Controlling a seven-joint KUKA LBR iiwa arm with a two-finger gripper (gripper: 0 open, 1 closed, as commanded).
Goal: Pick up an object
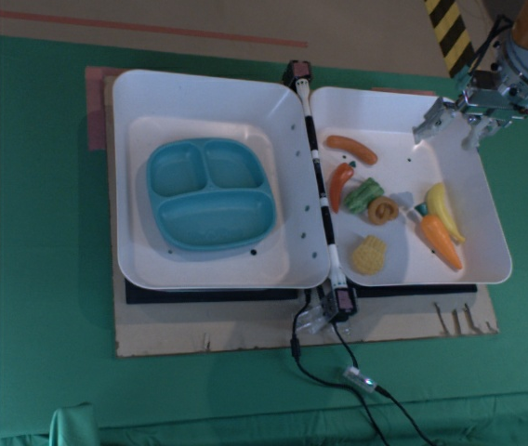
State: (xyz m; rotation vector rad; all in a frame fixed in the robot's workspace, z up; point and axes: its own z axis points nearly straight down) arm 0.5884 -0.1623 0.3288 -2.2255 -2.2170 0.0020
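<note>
The right bin (487, 266) holds several toy foods: a sausage (351, 149), a red pepper (338, 185), a green vegetable (364, 194), a brown ring-shaped piece (382, 211), a yellow corn piece (369, 255), a carrot (437, 237) and a banana (443, 209). My gripper (451, 126) hangs over the bin's far right corner, above and to the right of the sausage. Its two fingers are spread apart with nothing between them.
The left bin (134, 100) bears a blue divided plate (211, 193). A black-and-white rod (320, 184) runs between the bins. Cables (357, 379) trail off the bench's front edge. A yellow-black striped strip (445, 12) lies at the back right.
</note>
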